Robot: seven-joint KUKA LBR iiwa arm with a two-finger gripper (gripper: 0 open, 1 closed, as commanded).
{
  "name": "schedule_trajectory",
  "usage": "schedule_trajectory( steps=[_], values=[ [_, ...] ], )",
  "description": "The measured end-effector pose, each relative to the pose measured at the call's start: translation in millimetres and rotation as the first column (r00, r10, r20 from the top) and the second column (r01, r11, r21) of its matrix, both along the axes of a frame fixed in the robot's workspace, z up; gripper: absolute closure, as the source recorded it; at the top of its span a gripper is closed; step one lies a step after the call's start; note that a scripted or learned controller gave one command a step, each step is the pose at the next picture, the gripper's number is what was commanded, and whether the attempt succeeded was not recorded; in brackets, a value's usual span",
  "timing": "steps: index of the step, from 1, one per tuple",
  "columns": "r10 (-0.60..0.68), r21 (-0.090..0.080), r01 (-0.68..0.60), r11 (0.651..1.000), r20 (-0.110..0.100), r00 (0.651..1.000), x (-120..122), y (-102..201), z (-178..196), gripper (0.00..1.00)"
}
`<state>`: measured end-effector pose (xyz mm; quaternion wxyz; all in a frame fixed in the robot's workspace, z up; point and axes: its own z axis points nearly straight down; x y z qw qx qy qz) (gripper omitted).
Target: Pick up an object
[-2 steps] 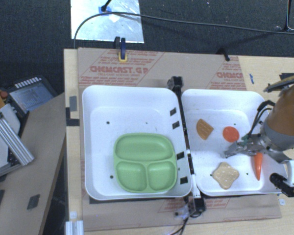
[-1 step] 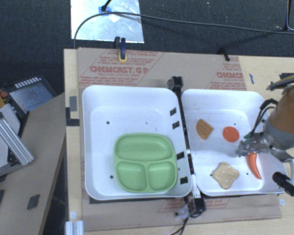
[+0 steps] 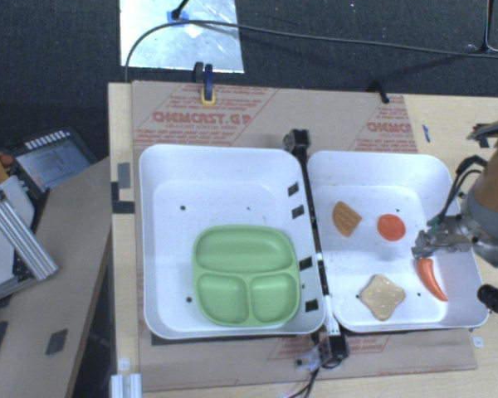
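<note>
Jaws at the tip of the gripper are too dark and too small to read, so whether they stand apart or together cannot be told, and nothing can be seen held between them. The gripper sits low at the right side of the right bin, just above the upper end of a red chili pepper, which lies at a slant on the bin floor near the right wall. 3 other pieces share that bin: a tan wafer and an orange disc toward the middle, well apart from the gripper, and a slice of toast near the front wall. The left bin carries a green divided plate. The step in hand looks like the approach to a grasp, with the pepper the likeliest target and no object lifted yet. The next move calls for centring over the pepper's narrow body, across its length, then closing before any lift. A grip on the tapered end could slip.
</note>
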<state>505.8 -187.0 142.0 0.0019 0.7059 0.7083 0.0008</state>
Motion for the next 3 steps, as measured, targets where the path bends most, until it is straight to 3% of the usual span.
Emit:
schedule_trajectory(
  steps=[2,3],
  values=[
    [0.001,-0.001,-0.001,1.0,0.002,1.0,2.1,-11.2,86.7,1.0],
    [0.007,0.002,-0.007,1.0,0.001,1.0,33.4,40.0,84.5,1.0]
  ],
)
